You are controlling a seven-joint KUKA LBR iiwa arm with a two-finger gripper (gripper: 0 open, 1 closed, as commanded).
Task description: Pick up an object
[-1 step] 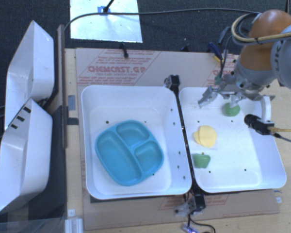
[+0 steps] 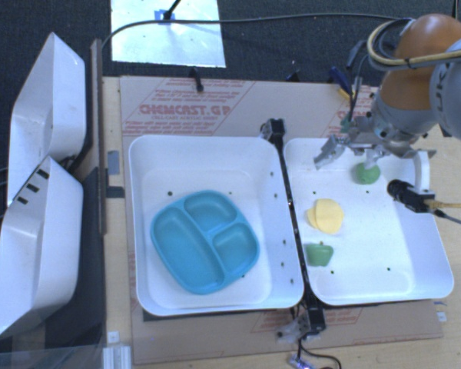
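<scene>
Over right bin (image 2: 426, 283), gripper (image 2: 352, 154) above green object (image 2: 366, 174)

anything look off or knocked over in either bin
Nothing stands out. The blue divided plate lies flat in the left bin. In the right bin, the yellow piece and two green pieces lie apart, none spilled.

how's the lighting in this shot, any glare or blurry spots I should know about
Camera view: the lighting is even and soft, with faint shadows under the blue divided plate; a shiny sheet at the top glares nearly white; the white bins look bright but keep their edges; the green object beneath the gripper and the arm's wrist look slightly soft; the yellow piece stays fairly sharp.
</scene>
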